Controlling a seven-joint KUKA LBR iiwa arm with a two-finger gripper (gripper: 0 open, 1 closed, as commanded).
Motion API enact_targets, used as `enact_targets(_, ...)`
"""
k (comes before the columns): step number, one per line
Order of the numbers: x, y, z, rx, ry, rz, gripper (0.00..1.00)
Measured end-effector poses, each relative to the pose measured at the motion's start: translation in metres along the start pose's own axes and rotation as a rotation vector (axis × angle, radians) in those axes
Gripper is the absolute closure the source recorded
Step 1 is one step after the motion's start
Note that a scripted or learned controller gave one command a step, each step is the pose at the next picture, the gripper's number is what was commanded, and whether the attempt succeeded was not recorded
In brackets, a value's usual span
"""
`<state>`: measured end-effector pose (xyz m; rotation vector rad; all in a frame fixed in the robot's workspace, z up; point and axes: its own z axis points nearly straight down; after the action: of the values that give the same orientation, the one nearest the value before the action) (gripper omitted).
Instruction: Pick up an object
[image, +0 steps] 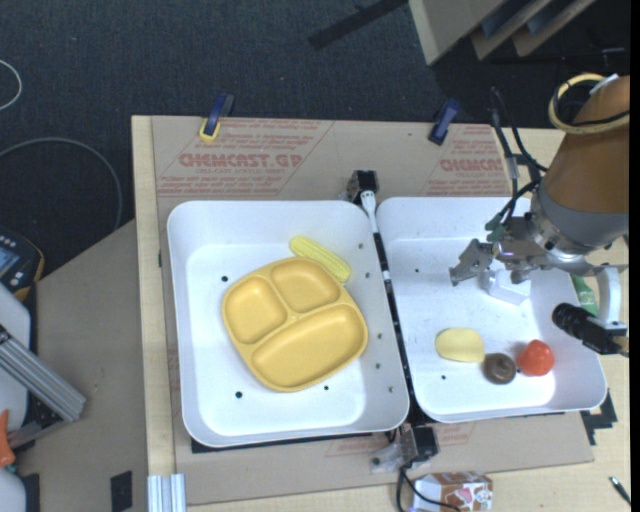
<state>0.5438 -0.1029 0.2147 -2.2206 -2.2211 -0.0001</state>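
Over the right bin: gripper (490, 268) hangs, fingers spread apart, nothing between them.
Right bin (420, 300) floor: bare toward its left wall.
Near front rim: yellow piece (460, 345), brown ball (499, 368), red ball (537, 357).
Left bin (190, 300): yellow divided tray (293, 323), corn cob (320, 257) touching its far edge.

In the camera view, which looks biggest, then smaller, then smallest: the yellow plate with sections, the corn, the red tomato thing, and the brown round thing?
1. Yellow divided plate, by far the biggest.
2. Corn cob.
3. Red tomato-like toy and brown round toy: these look about the same, too close to rank.
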Motion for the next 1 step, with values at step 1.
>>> enact_targets(1,0.0322,-0.0632,-0.0264,0.004,0.003,-0.002,0.00)
